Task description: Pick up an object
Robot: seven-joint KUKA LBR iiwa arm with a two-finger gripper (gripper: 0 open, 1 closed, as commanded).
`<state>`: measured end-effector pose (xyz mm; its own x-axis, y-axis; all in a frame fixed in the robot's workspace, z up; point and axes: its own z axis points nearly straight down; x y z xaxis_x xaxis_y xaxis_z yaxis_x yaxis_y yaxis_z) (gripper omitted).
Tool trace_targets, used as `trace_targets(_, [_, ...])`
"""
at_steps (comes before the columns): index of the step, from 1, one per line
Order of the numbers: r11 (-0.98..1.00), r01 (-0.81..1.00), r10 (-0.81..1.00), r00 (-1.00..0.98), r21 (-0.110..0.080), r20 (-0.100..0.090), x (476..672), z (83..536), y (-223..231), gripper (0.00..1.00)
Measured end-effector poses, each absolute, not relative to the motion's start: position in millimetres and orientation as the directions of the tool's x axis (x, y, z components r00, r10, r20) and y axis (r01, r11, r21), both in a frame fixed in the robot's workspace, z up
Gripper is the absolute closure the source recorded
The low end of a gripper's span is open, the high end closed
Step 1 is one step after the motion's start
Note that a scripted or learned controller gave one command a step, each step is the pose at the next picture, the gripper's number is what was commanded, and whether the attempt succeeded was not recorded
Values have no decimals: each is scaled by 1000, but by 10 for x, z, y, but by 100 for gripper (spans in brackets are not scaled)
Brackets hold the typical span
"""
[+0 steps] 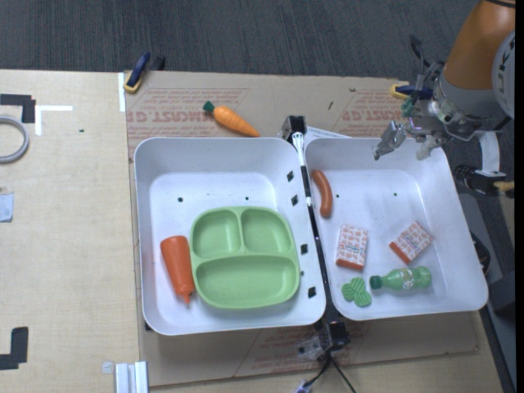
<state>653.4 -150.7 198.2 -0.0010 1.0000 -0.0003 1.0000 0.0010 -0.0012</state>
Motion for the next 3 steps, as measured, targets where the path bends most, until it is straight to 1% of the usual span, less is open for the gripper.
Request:
trace_targets(1, [149, 989, 989, -149, 0, 0, 5858, 1193, -2171, 0])
trace_targets(2, [295, 956, 956, -295, 1, 0, 5107, 924, -1911, 0])
trace_targets(3, [293, 956, 956, -293, 3, -2, 5118, 1022, -1915, 100])
